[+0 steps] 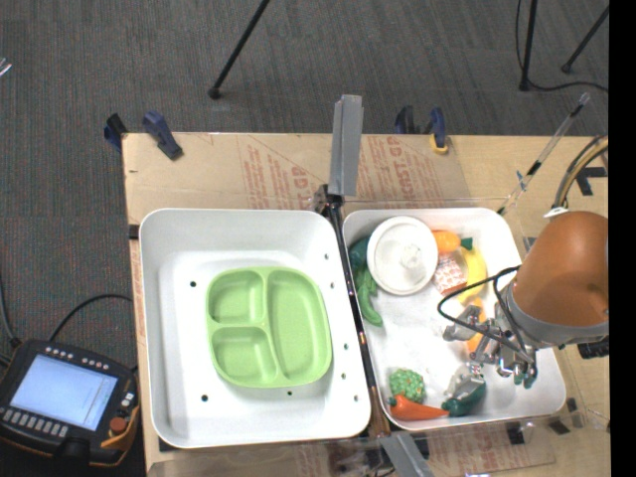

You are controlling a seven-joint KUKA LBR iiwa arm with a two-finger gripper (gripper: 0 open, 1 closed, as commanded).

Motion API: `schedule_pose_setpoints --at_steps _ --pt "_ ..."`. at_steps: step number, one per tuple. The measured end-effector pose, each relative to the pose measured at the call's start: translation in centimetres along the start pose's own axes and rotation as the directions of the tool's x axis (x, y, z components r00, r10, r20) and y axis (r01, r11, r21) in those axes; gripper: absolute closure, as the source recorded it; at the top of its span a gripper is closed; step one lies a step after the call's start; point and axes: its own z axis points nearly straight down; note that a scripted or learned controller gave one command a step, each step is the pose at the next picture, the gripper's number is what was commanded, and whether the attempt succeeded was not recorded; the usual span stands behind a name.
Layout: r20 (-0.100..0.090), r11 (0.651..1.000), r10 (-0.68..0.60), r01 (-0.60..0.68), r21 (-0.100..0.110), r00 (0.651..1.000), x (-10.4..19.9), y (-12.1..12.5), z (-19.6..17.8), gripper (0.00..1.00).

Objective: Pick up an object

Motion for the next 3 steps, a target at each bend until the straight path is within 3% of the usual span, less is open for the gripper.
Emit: schedule_pose_setpoints --at_steps 1,2,3 --pt "-0.01 0.996 0.086 -0.086 0.001 0.996 -7.7 -0.3 0.3 0.0" --pt "-0.016 0.991 0.132 -0.132 0.003 0.991 -1.6 -1.6 0.4 0.0" --pt "-0.014 0.987 0.159 -0.159 0.002 0.987 -2.7 -0.8 0.4 0.0"
